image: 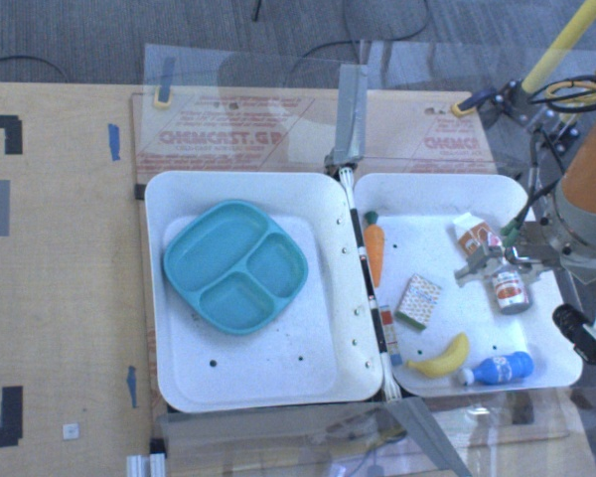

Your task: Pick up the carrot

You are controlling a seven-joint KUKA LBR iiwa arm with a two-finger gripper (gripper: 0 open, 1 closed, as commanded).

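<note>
The carrot [374, 252], orange with a green top, lies lengthwise against the left wall of the right bin [432, 189], its green end pointing to the back. My gripper [480, 265] hovers low over the right half of that bin, about a hand's width to the right of the carrot and apart from it. It sits between a snack packet [474, 235] and a small red-labelled can [512, 291]. Nothing is visibly held.
A teal divided plate [235, 266] lies in the left bin [179, 366]. The right bin also holds a small patterned box [418, 300], a banana [440, 357] and a blue bottle [502, 368] near its front edge. Cables and a yellow rod [571, 30] lie at the back right.
</note>
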